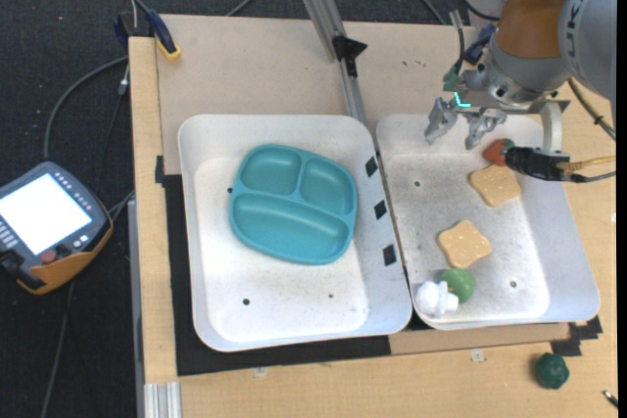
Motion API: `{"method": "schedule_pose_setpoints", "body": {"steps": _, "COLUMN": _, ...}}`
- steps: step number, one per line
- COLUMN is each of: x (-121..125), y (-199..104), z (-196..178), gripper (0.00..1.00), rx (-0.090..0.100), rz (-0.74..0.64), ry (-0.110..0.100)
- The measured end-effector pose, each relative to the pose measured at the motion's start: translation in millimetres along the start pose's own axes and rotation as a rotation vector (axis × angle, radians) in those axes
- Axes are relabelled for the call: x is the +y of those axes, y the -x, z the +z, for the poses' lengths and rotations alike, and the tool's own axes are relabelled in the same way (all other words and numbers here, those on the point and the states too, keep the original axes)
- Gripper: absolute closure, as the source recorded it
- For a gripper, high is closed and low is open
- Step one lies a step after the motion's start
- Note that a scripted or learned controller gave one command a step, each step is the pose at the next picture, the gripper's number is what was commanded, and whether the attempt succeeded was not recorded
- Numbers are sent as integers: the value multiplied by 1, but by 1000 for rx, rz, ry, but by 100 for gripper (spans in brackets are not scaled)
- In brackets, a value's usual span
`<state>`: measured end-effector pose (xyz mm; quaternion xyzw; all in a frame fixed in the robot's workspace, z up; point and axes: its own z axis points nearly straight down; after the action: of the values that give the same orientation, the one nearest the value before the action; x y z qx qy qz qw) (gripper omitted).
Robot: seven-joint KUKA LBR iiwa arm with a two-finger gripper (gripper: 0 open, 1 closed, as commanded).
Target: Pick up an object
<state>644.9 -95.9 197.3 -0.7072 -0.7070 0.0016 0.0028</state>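
Tool [460,127] spread wide, empty, hovering at right bin's [568,294] far edge. Nearest red item [498,150] just beside it, tan piece [495,185] close; descent may miss, clipping the bin wall.

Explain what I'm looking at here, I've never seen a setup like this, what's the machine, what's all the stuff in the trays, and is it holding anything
This is one picture from a camera fixed above a workbench, looking down at a slant. The grey and orange machine at the upper right is a robot arm. At its tip is a two-finger pincer, here spread open over the far end of the right bin, with nothing between its fingers.

Two shallow white bins sit side by side. The left bin holds a teal divided plate. The right bin holds small toy-like pieces: two tan toast-shaped ones, a red piece near the pincer, and a green and white piece at the near edge. A small green ball lies on the bench outside the bins. Its job is to pick one object up.
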Motion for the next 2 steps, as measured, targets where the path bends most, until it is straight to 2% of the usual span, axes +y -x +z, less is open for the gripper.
{"method": "schedule_pose_setpoints", "body": {"steps": 1, "x": 1, "y": 0, "z": -3, "gripper": 0, "rx": -1, "rz": -1, "ry": 6}}
{"method": "schedule_pose_setpoints", "body": {"steps": 2, "x": 4, "y": 0, "z": 39, "gripper": 0, "rx": -1, "rz": -1, "ry": 2}}
